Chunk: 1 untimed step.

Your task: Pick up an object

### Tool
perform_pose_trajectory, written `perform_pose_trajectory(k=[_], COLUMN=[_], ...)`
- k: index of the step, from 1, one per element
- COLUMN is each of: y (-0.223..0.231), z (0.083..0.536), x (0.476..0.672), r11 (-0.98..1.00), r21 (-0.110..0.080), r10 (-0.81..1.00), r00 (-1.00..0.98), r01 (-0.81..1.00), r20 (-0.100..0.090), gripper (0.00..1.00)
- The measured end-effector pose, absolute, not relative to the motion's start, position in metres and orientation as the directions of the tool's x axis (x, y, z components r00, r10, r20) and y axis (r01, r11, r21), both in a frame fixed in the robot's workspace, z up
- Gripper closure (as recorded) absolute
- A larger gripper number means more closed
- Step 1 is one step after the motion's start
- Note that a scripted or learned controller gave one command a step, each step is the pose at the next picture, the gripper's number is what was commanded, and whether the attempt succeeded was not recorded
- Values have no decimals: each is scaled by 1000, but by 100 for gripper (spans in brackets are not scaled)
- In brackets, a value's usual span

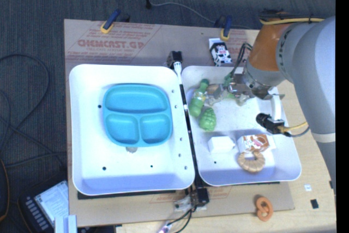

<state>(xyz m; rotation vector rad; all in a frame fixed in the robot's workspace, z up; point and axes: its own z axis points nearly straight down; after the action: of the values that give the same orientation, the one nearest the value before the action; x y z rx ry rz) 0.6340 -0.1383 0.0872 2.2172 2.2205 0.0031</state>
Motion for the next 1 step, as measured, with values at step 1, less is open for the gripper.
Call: perform_pose_trajectory(k=[1], y=[-140], z=[98], x=[635], r11=[3], r21=[7], r10=[1000], r00=[-3], r01=[1000], r20=[-5], gripper=[100])
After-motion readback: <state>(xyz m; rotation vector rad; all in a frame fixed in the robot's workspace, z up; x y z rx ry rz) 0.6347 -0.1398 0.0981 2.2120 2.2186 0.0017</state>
